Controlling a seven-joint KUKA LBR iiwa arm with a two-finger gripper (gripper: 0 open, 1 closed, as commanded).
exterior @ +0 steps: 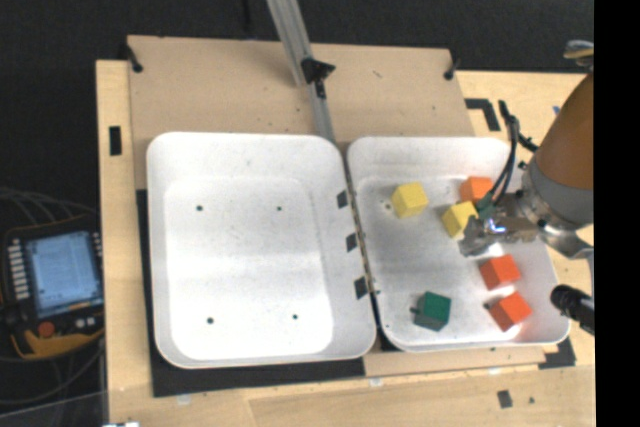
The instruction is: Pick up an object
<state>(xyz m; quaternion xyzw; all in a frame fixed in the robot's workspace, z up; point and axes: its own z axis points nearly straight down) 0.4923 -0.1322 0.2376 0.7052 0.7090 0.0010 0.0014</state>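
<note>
Two shallow white bins sit side by side on the desk [420,85], and the grey arm [568,160] with its orange band comes in from the right over the right bin [420,153]. Its hand [484,228] hangs low in that bin's right half, right up against a yellow block [459,218], with an orange block [477,188] just behind it; whether it is apart or together I cannot tell from here. A second yellow block [409,199] lies further left, near the bin's middle. Below the hand are two more orange blocks [499,271], one behind the other toward the front right corner, and a green block [432,309] rests near the front edge. The left bin [245,150] stands beside it.
</note>
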